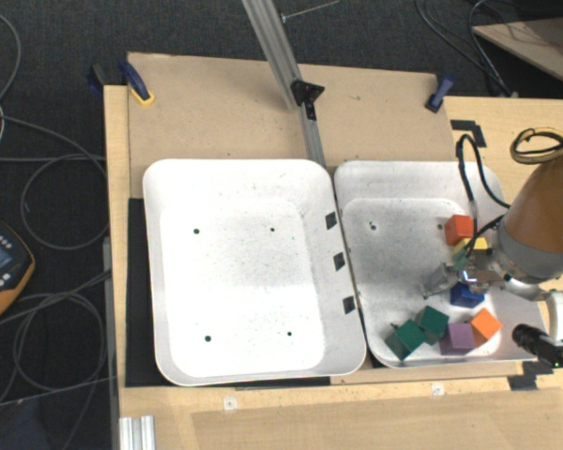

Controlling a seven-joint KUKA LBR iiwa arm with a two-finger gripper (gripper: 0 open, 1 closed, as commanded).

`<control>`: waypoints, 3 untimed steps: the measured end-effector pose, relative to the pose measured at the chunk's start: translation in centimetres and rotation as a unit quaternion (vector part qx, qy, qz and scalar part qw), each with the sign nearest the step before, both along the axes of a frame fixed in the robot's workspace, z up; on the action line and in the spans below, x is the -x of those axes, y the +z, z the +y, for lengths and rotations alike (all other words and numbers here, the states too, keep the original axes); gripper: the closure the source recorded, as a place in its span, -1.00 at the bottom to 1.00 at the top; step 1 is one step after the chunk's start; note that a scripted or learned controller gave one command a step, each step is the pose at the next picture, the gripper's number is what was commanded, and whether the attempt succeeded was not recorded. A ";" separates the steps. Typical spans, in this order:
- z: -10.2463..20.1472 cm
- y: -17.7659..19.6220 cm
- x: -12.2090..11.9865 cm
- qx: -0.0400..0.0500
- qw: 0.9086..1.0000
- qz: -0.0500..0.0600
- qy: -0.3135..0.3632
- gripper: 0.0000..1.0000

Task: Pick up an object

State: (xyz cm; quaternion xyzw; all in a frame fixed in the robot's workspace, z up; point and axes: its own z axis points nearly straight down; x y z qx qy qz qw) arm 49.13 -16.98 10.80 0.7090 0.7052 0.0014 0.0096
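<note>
The arm [544,218] is reaching in from the right over the right bin [394,195], its orange band filling the bin's right edge. The gripper [462,275] is hanging low in the bin's right half, and its metal parts are blurring together there, so I cannot tell whether it is spread or pressed together.

The blue block [465,295] is sitting directly under the gripper, at or just below its tip; whether they are touching is not clear. It is looking roughly square from above, with no clear long axis, and its edges are lying slightly askew to the bin walls.

An orange block [460,228] is lying just above the gripper, with a yellow block [477,246] right beside it, partly hidden by the arm.

Along the bin's near wall, 4 more pieces are lying in a row: 2 green blocks [418,332] touching each other at the left, a purple block [460,337] next to them, and a second orange block [486,323] at the right, turned corner-on like a diamond.

The left bin [239,270] is lying just beside the right one, their rims meeting in the middle.
</note>
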 end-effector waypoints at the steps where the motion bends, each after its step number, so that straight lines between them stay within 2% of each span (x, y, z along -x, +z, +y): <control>1: 0.1 1.3 -0.3 0.000 1.000 -0.004 0.002 1.00; 2: 0.8 7.4 -0.9 -0.005 1.000 0.004 0.004 1.00; 3: 0.7 12.8 -1.1 -0.005 1.000 0.004 0.004 1.00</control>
